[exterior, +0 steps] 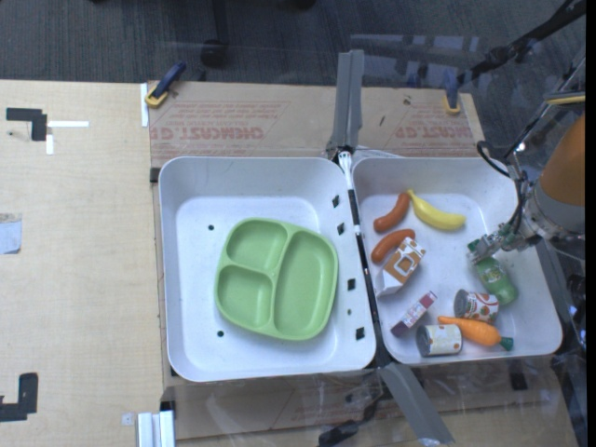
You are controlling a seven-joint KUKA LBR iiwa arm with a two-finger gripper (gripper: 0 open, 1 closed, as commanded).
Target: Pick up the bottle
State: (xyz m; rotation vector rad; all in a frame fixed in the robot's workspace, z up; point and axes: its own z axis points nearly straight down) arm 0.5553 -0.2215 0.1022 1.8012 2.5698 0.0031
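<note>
Roughly at the right bin's far right side, I saw the small green plastic bottle [494, 280] lying on the floor of the shallow white right-hand bin [447, 186], close to its right wall. Its long axis ran slantwise, one end toward the hand [491, 244], the other toward the bin's near edge. The hand sat just above that upper end, touching or nearly so. I could not tell whether it was apart or closed; nothing showed clearly between its tips.
</note>
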